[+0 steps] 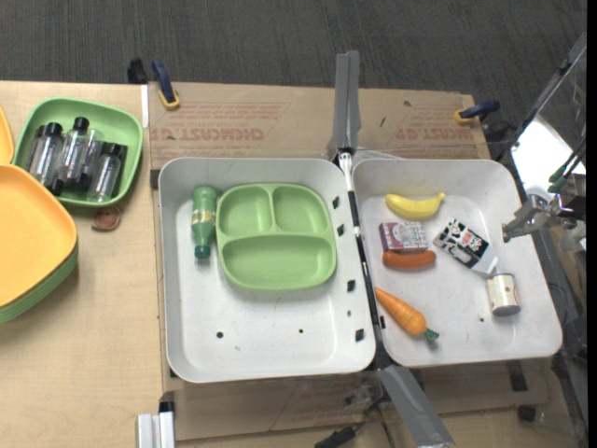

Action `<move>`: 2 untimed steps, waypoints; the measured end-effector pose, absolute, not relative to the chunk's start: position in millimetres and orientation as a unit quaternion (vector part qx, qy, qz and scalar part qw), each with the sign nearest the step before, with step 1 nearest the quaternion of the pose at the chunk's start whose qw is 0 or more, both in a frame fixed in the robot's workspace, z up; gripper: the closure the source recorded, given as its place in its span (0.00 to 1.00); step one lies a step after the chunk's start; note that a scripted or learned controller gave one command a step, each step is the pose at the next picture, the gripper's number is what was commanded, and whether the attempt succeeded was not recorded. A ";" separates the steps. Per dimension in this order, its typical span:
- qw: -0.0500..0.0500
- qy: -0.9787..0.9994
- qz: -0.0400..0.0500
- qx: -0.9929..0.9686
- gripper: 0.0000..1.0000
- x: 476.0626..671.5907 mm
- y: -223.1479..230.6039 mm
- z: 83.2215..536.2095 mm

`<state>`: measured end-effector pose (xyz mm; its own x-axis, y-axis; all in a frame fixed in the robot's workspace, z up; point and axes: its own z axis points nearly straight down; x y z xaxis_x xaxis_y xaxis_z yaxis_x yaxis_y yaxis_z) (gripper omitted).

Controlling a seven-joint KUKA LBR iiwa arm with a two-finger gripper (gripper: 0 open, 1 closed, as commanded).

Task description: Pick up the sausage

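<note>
The sausage lies in the right bin, near its left side, touching the lower edge of a small purple carton, with a banana above that and a carrot below. Its long axis runs left to right across the view. The pincer hangs at the bin's right rim, so the sausage lies to its left and slightly lower, with a black-and-white packet between them. Whether the pincer is released or clenched cannot be told here. A reach leftward across the packet looks necessary.
</note>
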<state>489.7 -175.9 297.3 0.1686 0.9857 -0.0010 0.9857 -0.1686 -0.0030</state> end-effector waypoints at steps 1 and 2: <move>0.001 -0.645 0.003 -0.765 1.00 490.3 -176.7 305.1; 0.001 -0.575 0.002 -0.818 1.00 477.6 -209.4 300.1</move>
<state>477.6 -209.4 300.1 0.3398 0.9405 -0.0021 0.9405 -0.3399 -0.0032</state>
